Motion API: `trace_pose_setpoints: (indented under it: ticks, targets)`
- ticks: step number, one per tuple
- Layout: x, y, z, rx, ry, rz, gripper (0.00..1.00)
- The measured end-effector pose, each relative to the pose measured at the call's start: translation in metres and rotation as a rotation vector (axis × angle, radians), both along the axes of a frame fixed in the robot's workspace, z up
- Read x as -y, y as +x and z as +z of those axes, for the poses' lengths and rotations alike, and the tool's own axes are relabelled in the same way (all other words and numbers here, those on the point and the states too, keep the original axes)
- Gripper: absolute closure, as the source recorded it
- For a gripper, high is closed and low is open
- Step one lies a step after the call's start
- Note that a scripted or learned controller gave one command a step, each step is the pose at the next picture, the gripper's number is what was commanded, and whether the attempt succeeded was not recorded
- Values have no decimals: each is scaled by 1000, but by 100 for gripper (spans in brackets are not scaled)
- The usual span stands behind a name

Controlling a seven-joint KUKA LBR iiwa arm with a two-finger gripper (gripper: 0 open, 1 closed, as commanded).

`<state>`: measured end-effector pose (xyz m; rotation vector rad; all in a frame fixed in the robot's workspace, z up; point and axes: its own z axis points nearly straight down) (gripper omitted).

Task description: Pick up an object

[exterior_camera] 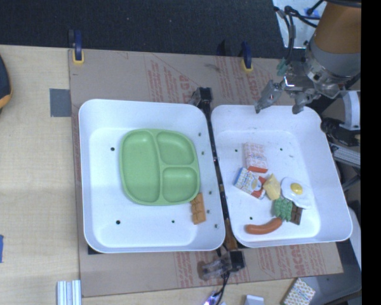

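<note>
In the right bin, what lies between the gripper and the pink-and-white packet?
In the camera view, only bare white bin floor lies between the open gripper at the far rim and the pink-and-white packet. The other toys lie nearer the camera.

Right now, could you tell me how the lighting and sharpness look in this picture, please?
In the camera view, lighting is even and soft; the right bin and left bin look bright, nearly washed out, with faint shadows along their walls. The green tray is sharp enough. The small toys beside the sausage look slightly soft, and the open pincer above the right bin's far rim is a little blurred.
</note>
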<state>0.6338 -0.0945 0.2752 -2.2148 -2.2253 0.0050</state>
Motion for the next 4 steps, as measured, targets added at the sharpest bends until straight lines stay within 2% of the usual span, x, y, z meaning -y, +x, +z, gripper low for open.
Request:
trace_pose_setpoints:
  ticks: [1, 2, 3, 4]
  targets:
    - [9, -38, -99, -11, 1, -2, 0]
    - [22, -51, -188, -6, 1, 0, 0]
    - [23, -50, -173, -2, -2, 2, 100]
    - [-39, -45, -77, 10, 3, 5, 100]
